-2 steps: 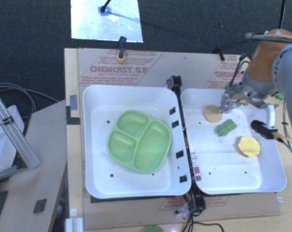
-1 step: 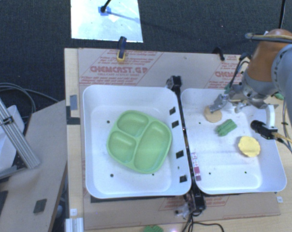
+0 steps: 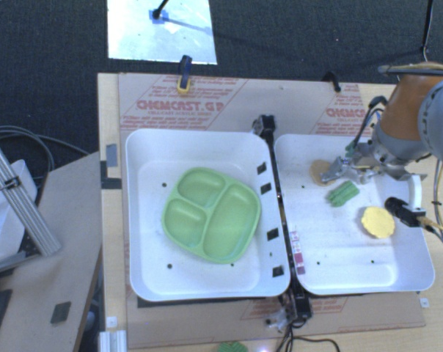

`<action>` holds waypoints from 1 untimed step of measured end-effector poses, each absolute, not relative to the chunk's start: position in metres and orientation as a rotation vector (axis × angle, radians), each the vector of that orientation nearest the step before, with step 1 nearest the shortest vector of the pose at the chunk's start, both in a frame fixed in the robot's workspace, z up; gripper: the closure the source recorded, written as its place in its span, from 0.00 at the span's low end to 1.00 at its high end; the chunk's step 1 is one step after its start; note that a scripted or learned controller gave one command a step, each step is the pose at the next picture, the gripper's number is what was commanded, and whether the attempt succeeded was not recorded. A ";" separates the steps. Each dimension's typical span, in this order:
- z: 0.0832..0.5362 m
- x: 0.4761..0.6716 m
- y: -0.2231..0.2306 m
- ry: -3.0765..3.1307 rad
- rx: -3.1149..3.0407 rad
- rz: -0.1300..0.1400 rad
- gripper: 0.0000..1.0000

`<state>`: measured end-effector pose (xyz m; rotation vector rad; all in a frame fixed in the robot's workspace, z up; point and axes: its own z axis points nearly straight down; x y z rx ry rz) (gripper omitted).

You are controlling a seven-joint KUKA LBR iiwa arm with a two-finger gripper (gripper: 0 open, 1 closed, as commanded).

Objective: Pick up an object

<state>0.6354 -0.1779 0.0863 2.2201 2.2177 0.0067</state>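
Observation:
The right bin (image 3: 353, 273) holds three small things: a tan round piece (image 3: 320, 171) near its back left, a green ridged piece (image 3: 342, 193) in the middle, and a yellow round piece (image 3: 378, 223) to the right. My gripper (image 3: 337, 170) hangs low at the back of this bin. Its metal tip is right beside the tan piece and just above the green one. Nothing is visibly lifted off the bin floor. The grey arm with its orange band (image 3: 416, 112) comes in from the right.
The left bin (image 3: 155, 270) carries a green divided plate (image 3: 211, 214). A black divider (image 3: 276, 196) with clips runs between the bins. A black fitting with a cable (image 3: 402, 213) sits beside the yellow piece. Cardboard (image 3: 207, 101) lies under both bins.

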 end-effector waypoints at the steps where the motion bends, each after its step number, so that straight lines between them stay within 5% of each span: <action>1: 0.084 0.595 -0.171 2.223 2.223 -0.002 0.00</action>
